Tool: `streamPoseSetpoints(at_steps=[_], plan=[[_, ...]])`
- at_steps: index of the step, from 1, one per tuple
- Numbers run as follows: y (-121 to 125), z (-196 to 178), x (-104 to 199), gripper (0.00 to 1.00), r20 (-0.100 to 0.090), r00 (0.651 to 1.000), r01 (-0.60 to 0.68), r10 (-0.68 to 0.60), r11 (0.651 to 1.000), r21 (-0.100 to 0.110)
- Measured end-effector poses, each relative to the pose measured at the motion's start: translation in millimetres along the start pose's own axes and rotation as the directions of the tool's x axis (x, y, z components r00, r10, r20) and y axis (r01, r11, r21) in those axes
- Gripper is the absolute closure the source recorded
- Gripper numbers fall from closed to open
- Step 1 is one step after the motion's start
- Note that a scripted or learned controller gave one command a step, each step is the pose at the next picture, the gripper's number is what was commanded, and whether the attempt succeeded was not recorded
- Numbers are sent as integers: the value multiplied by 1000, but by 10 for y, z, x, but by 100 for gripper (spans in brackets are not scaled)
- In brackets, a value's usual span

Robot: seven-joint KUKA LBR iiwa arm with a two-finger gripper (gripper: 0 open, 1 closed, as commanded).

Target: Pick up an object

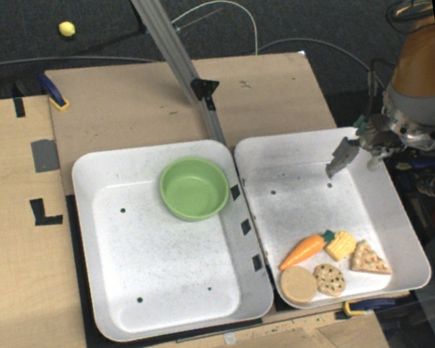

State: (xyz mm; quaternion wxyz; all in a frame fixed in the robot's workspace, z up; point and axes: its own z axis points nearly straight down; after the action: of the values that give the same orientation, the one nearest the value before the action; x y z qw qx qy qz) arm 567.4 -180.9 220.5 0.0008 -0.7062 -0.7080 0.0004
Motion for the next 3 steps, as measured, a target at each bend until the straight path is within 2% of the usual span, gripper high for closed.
streamPoseSetpoints(at_steps=[1,2,3], plan=[[0,0,0,0,0,1000,0,0,1000,0],[23,641,26,0,0,1000,-1,1,1000,6],[-64,1142,97,0,-1,1000,-1,1,1000,5]])
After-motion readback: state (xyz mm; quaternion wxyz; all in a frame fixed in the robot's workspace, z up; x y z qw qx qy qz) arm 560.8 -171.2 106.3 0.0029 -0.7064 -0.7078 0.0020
